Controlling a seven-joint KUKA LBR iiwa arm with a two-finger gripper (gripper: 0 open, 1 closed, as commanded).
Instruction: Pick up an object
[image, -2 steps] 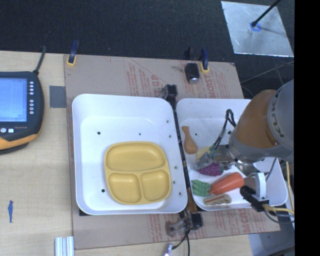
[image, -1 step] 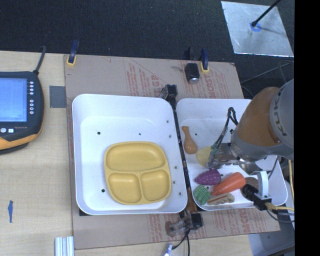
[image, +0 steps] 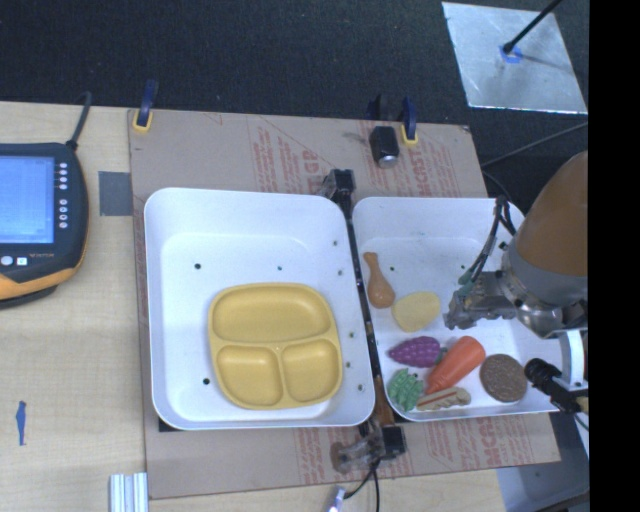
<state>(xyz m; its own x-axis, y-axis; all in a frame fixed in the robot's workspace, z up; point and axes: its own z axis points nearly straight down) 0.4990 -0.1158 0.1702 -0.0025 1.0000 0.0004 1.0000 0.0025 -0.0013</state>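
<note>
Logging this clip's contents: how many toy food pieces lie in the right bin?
7, maybe more hidden under the arm: drumstick, yellow slice, grapes, carrot, brown patty, green leafy piece, tan stick at front.

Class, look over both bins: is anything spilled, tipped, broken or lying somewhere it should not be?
Nothing stands out. The yellow divided tray lies flat in the left bin. The toy foods, among them a carrot and grapes, all lie inside the right bin, beside the gripper.
</note>
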